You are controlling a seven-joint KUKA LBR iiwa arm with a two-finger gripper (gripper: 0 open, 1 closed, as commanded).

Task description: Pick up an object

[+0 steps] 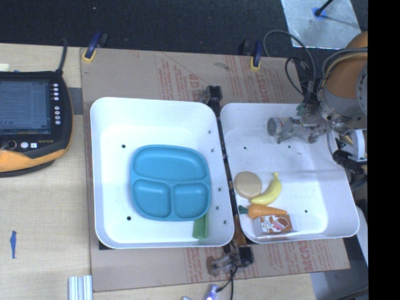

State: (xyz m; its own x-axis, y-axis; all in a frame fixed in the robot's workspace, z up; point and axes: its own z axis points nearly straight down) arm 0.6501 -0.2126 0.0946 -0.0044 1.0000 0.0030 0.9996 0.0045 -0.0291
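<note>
Grey two-finger gripper [289, 132], open or closed impossible to tell, over the upper part of the right shallow white bin [325, 186], well apart from a yellow plastic banana [269, 191] at its lower left.

a black and orange handheld screen console [28, 120] lies on the pale wooden tabletop [44, 230], just left of a brown cardboard sheet [156, 74]. a blue-and-yellow clamp [92, 45] and a second clamp [255, 54] grip the sheet's far edge.
</note>
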